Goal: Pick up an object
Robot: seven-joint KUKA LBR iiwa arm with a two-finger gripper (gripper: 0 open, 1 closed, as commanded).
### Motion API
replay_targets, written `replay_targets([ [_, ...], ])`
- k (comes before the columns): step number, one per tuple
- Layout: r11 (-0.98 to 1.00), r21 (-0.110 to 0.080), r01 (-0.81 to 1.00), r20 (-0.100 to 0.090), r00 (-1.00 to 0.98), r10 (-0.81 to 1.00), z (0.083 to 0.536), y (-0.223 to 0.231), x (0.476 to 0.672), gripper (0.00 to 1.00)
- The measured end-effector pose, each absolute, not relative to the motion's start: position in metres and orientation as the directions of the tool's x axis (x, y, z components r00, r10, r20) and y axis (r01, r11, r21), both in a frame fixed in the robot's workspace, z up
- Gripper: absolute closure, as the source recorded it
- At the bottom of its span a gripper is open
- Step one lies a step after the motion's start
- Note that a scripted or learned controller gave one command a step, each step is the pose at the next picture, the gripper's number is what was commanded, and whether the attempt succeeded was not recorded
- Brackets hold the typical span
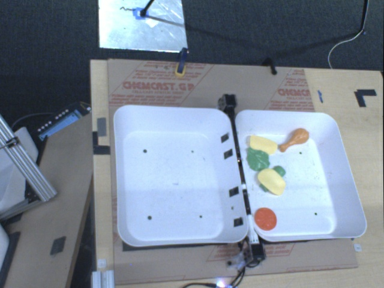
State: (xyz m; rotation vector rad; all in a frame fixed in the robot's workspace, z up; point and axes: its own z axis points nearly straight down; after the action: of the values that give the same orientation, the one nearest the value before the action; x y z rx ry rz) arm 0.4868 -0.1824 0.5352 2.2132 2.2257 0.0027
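The right bin (345, 179) holds several toy food pieces near its left side. An orange-brown drumstick (294, 139) lies toward the back. A pale yellow piece (263, 144) sits just left of it. Below that lies a green leafy piece (258, 159), then a yellow piece with a small green part (272, 180). A round red-orange piece (266, 219) rests near the bin's front left corner.
The left bin (129, 161) stands beside the right one, joined by a black clipped divider (237, 167). Both sit on a cardboard sheet (162, 80) on the bench. A shiny metal plate (141, 15) lies at the back, and a metal frame (24, 167) stands at the left.
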Motion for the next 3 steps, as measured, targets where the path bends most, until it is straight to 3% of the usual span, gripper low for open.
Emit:
replay_targets([
  [1,0.000,0.004,1.000,-0.003,0.000,1.000,0.535,-0.208,0.486,1.00],
  [2,0.008,-0.008,1.000,0.004,-0.008,1.000,0.420,-0.160,0.487,1.00],
  [3,0.014,0.017,1.000,-0.001,-0.014,1.000,0.542,-0.080,0.505,1.00],
])
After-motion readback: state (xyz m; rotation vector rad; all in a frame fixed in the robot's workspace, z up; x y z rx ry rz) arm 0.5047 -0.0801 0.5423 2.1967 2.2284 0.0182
